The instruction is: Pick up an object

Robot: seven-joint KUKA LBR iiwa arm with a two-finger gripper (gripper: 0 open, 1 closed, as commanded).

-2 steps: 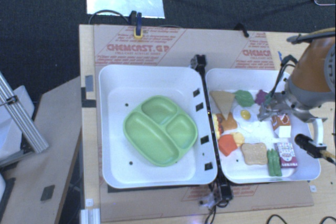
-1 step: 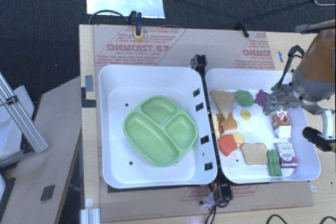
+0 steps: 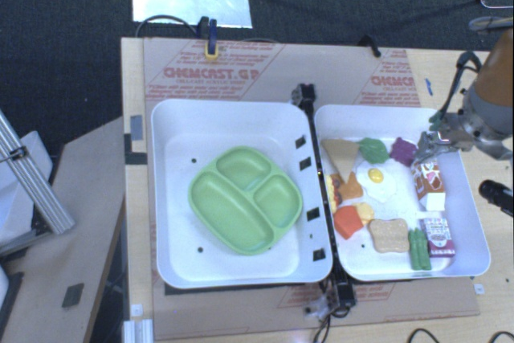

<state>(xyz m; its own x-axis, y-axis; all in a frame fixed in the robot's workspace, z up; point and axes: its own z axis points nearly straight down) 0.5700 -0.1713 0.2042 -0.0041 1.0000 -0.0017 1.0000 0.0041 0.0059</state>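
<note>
The right bin point(image 3: 474, 237) holds several toy foods: a fried egg point(image 3: 379, 179), a green broccoli piece point(image 3: 372, 149), a purple piece point(image 3: 402, 149), a slice of toast point(image 3: 389, 234), a red-orange piece point(image 3: 348, 221), a green pod point(image 3: 418, 248) and two small cartons point(image 3: 430, 187) point(image 3: 438, 235). My gripper point(image 3: 426, 145) hangs over the bin's far right part, just above the upper carton and right of the purple piece. Nothing shows between its fingers.
The left bin point(image 3: 173, 132) holds a green divided plate point(image 3: 246, 198). A black hinge strip point(image 3: 315, 173) runs between the bins. The arm point(image 3: 494, 92) comes in from the right over the bench. A metal frame point(image 3: 32, 181) stands at the left.
</note>
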